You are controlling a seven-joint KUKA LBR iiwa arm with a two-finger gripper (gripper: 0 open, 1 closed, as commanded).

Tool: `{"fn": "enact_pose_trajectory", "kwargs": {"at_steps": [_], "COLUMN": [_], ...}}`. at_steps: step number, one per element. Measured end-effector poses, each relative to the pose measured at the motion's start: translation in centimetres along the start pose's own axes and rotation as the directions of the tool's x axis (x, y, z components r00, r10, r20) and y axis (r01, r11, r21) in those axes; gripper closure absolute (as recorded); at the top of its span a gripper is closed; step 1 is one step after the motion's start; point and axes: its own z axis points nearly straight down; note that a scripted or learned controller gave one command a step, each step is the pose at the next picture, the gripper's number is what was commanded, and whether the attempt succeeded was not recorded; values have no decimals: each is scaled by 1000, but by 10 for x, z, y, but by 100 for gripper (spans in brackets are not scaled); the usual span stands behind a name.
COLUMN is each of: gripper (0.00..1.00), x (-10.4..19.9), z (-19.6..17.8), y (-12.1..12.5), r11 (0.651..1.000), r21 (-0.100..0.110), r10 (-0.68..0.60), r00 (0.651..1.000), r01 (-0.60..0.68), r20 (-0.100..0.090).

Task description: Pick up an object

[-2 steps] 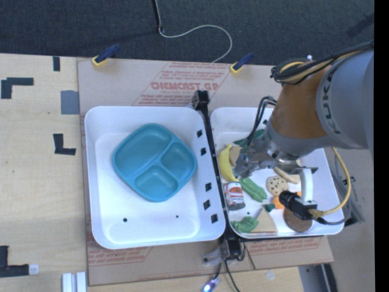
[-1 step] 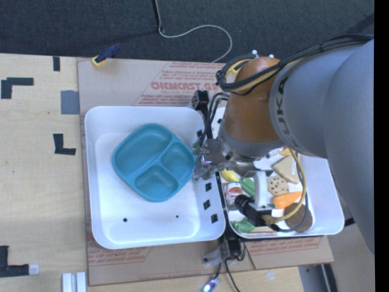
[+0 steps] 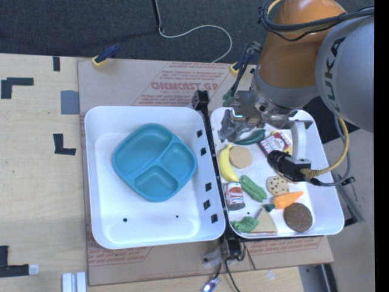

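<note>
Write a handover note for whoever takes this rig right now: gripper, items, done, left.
Gripper: low over the far end of the right white bin; finger state cannot be told, nothing seen held.
Right bin holds the toy food: yellow banana, round tan cookie, orange carrot, small red-labelled can, round brown patty.
Left white bin: blue divided plate.
Done: no pick visible.
Left: grasp and lift one item.

Toy foods [image 3: 267, 193] lie scattered in right bin [image 3: 331, 181].

Glossy white plastic bins [image 3: 97, 163], smooth matt blue plastic plate [image 3: 154, 162], printed brown cardboard [image 3: 176, 84] underneath
</note>
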Motion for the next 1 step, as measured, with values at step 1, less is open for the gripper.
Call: {"fn": "enact_pose_trajectory", "kwargs": {"at_steps": [1], "gripper": [100], "x": [35], "z": [33], "y": [-19], "r11": [1000], "r21": [16], "r10": [-3], "r00": [1000], "r01": [3], "r20": [0]}}
